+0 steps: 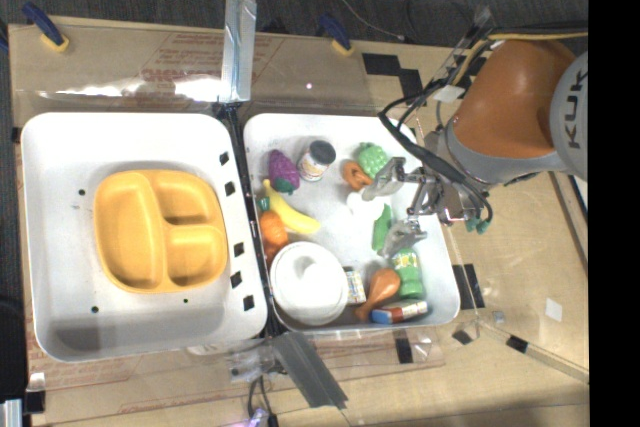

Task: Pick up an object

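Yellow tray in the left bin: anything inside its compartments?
The yellow tray sits alone in the left bin; its compartments hold nothing visible. Whatever lies under the tray is covered.

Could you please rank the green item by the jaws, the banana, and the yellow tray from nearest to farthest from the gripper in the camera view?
From the gripper, in the right bin:
1. Green item, right beside it.
2. Banana, toward that bin's left side.
3. Yellow tray, in the left bin.
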Available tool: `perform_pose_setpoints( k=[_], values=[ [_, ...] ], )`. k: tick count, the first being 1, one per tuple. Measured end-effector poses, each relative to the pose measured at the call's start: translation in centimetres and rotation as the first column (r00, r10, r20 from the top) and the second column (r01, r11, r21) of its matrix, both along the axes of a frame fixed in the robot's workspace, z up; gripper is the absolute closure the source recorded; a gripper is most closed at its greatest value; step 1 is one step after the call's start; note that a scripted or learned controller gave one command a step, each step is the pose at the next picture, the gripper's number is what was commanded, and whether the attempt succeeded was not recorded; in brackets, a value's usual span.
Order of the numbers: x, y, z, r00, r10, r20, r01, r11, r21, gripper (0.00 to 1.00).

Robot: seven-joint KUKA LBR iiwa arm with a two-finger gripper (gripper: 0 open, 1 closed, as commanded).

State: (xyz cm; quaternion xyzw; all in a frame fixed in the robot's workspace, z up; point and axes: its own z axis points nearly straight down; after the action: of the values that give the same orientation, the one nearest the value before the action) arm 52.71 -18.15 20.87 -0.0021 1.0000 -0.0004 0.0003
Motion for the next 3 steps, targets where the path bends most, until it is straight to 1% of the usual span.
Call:
perform_pose_setpoints(
  k=[1,2,3],
  values=[
    [0.5,-2.5,-11.1,0.999,-0.043,0.012,0.043,0.999,-0.004,0.0],
    [0.6,-2.2,-10.2,0.999,-0.033,0.011,0.033,0.999,-0.003,1.0],
    [0.9,-2.8,-5.0,0.851,0.525,0.003,-0.525,0.851,-0.003,1.0]
  ],
)
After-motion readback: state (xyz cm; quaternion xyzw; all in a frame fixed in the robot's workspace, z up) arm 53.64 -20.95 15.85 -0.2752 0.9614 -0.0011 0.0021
